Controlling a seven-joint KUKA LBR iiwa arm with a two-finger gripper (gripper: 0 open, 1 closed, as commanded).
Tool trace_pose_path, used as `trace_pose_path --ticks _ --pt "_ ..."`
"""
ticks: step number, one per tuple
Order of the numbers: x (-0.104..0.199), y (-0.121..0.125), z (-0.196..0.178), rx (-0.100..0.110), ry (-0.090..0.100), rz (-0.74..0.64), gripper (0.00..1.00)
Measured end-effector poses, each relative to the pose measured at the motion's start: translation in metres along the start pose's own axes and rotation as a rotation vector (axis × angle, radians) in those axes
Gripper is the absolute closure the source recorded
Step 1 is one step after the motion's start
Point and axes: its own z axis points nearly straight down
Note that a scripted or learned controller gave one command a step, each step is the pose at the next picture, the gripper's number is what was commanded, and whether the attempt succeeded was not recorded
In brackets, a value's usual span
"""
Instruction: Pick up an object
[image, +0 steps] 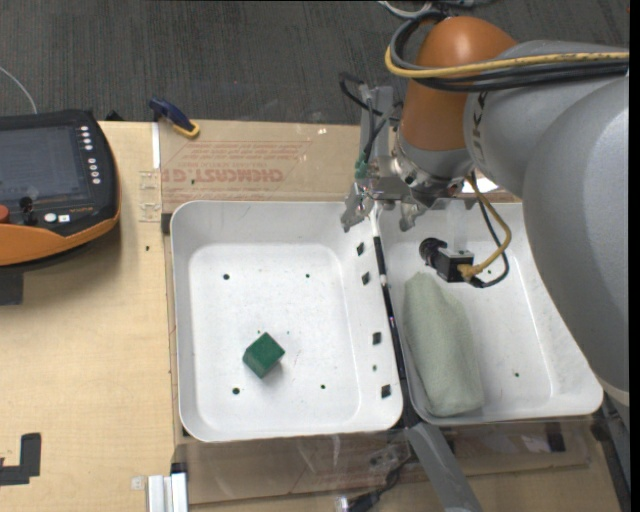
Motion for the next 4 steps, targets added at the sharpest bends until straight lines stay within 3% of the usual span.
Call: trace_pose_path --ticks 1,2,3,4 --pt "-0.019 0.01 0.0 -0.003 0.0 -0.233 0.0" --pt "-0.041 -0.005 -0.006 -0.001 0.0 -0.223 0.0" --pt "0.03 -0.004 0.029 -0.012 -0.013 -0.117 0.0" --pt "-0.042 -0.047 0.0 -0.003 0.0 -0.532 0.0"
